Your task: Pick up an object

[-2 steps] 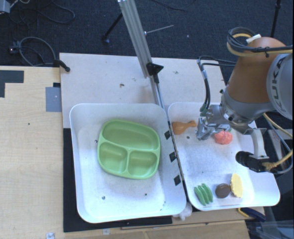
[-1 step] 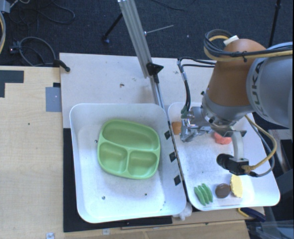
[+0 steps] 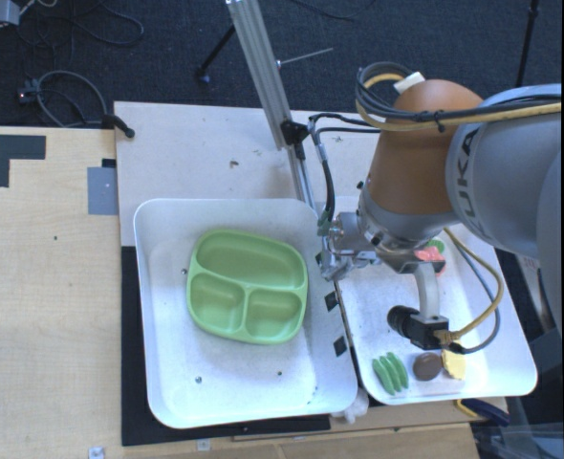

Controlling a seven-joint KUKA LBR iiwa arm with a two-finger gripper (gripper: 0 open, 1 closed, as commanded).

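The arm's orange and grey wrist hangs over the upper part of the right bin [image 3: 511, 371]. Under it, my gripper [image 3: 351, 249] shows as grey metal parts near that bin's upper left corner, mostly hidden by the wrist. In the right bin's front part lie a green ribbed pod-like toy [image 3: 390, 372], a brown round piece [image 3: 425, 366] and a small yellow piece [image 3: 454, 365]. A red and green piece [image 3: 432, 252] peeks out beside the wrist. A green divided plate [image 3: 248, 286] lies in the left bin [image 3: 167, 371].
A slanted aluminium bar [image 3: 263, 65] rises behind the bins toward the top of the view. The wooden bench top [image 3: 43, 304] lies left of the bins. Cables run across the dark floor at the back.
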